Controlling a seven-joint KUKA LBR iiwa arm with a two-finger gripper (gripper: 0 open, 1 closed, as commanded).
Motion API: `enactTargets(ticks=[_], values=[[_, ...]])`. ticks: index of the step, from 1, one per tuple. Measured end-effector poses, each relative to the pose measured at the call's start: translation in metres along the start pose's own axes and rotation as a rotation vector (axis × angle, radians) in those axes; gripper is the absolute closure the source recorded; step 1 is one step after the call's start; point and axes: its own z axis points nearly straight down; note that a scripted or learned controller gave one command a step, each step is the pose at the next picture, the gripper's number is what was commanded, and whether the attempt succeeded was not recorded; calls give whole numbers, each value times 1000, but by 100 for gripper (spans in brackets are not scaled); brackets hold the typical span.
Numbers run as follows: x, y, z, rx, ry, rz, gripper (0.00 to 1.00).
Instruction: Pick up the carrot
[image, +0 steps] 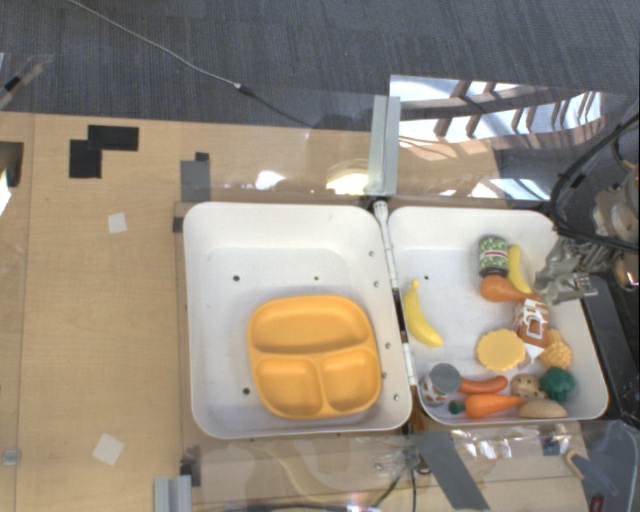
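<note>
1. The carrot (492, 406) lay on its side near the front edge of the right bin (450, 235), its green tip toward the left, with a red sausage-like piece (484, 385) just behind it and a potato-like piece (541, 408) at its thick end.
2. The gripper (565, 272) hung over the bin's right rim, well apart from the carrot and close to an orange drumstick (500, 290) and a small yellow banana (516, 268).
3. To do this step well, the arm would likely need to travel toward the front of the bin, turn the claw across the carrot's narrow width, and come down at its middle so the neighbours were not pinched too.
4. Whether the claw stood wide or narrow could not be told; it was small, grey and blurred against the cables.
5. The arm was cut off at the right edge, and the carrot's contact with its neighbours was too fine to judge.
6. The left bin (230, 250) held a yellow divided plate (313, 353).
</note>
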Motion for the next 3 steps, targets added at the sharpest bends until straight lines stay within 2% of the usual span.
enactTargets(ticks=[1,2,3], values=[[-38,-45,78,-7,11,-23,100],[-83,-49,55,-3,-2,-362,100],[26,4,103,-8,7,-416,100]])
